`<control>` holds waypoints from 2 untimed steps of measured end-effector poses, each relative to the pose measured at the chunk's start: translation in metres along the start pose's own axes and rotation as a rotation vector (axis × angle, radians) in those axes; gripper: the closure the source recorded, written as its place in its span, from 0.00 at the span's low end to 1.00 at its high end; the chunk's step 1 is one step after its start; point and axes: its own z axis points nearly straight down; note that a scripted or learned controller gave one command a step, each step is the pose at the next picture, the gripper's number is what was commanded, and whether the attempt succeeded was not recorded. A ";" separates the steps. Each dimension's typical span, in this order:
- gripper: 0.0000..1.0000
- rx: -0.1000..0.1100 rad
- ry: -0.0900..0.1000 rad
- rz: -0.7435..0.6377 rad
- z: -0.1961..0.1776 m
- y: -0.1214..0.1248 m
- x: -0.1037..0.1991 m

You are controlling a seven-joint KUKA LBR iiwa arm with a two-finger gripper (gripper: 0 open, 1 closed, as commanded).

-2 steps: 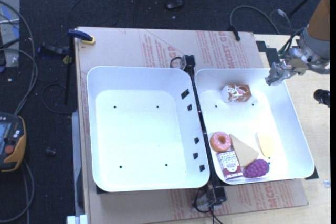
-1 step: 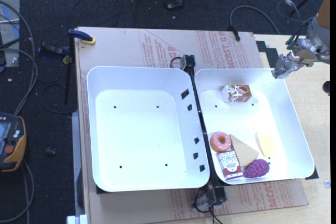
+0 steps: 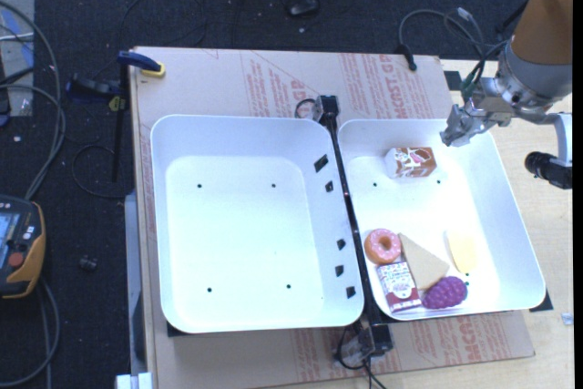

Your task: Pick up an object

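gripper (image 3: 455, 130): above the far edge of the right bin, at the end of the grey arm (image 3: 533, 77) that comes in from the right; whether it is apart or together i cannot tell, and nothing shows in its grasp
right bin (image 3: 506, 196): holds all the small objects
carton (image 3: 412, 161): small, white and brown, lying in the far part of the right bin, near the gripper but apart from it
donut (image 3: 382, 245): pink-iced, near the divider side of the right bin
wedge (image 3: 421, 258): tan, just beside the donut
yellow piece (image 3: 462, 250): pale, just right of the wedge
red packet (image 3: 399, 282): at the near edge, below the donut
purple grapes (image 3: 444, 292): beside the red packet, at the near edge
left bin (image 3: 173, 141): white, beside the right bin
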 end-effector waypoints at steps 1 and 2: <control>1.00 0.000 0.000 0.000 0.008 -0.011 0.044; 1.00 0.000 0.000 -0.001 0.011 -0.022 0.100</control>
